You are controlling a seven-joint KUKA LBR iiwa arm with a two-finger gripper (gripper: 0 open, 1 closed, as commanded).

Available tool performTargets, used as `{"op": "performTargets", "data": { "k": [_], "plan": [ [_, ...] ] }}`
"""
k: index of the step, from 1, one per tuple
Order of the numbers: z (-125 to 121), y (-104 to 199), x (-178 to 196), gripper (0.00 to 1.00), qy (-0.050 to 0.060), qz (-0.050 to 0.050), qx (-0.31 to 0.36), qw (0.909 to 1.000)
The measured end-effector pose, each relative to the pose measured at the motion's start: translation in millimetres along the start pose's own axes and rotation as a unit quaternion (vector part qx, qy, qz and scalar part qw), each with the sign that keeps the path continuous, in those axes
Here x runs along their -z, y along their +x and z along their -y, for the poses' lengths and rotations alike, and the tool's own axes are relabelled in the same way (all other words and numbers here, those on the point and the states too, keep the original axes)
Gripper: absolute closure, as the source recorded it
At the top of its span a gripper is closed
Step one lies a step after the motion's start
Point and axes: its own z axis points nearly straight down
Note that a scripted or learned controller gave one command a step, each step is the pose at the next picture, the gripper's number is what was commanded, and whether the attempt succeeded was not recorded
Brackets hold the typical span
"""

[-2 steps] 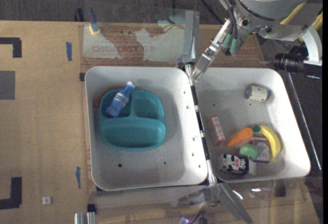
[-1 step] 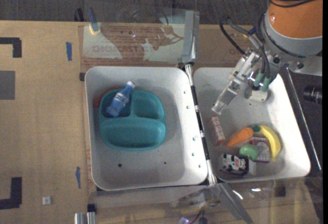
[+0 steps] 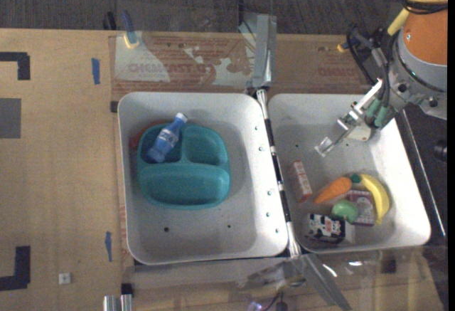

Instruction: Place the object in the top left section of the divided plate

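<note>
A teal divided plate (image 3: 186,181) lies in the left bin (image 3: 199,231). A small clear water bottle with a blue cap (image 3: 166,139) rests tilted in the plate's top left section, its cap poking over the rim. My gripper (image 3: 331,141) hangs over the upper part of the right bin (image 3: 412,217), well away from the plate. Its fingers stand open with nothing between them.
The right bin's lower half holds a small brown bar (image 3: 301,180), a carrot (image 3: 333,189), a banana (image 3: 378,195), a green piece (image 3: 344,209) and a black-and-white carton (image 3: 328,227). A clear plastic sheet (image 3: 192,53) lies behind the left bin.
</note>
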Motion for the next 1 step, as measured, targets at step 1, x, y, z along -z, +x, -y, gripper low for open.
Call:
{"op": "performTargets", "data": {
  "k": [1],
  "plan": [
    [-35.0, 11.7, 22.5, 0.0, -0.002, 0.001, 0.002, 1.0]
  ]
}}
